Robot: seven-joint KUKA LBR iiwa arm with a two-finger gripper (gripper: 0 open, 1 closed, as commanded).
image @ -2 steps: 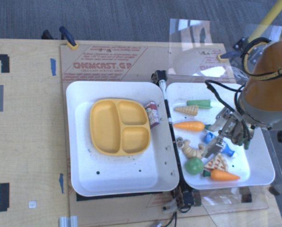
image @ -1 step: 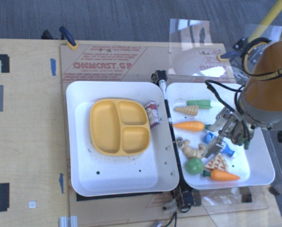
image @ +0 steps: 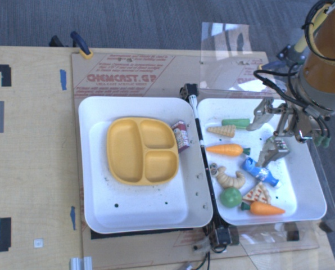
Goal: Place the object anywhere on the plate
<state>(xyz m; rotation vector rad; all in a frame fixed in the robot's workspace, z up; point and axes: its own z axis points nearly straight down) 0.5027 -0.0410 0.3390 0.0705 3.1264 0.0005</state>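
Toys crowd the right bin (image: 311, 204), and your pincer (image: 272, 149) hangs over its middle, just above the blue wrapped object (image: 261, 171), probably because that is the chosen pick. You see its fingers (image: 280, 146) slightly apart with nothing between them, though the view is cluttered there. The blue object lies flat, long axis slanting from the bin's centre toward its near right corner. The yellow plate (image: 142, 149) waits in the left bin (image: 97, 207), a small can (image: 181, 135) touching its right rim, so aim left of that.
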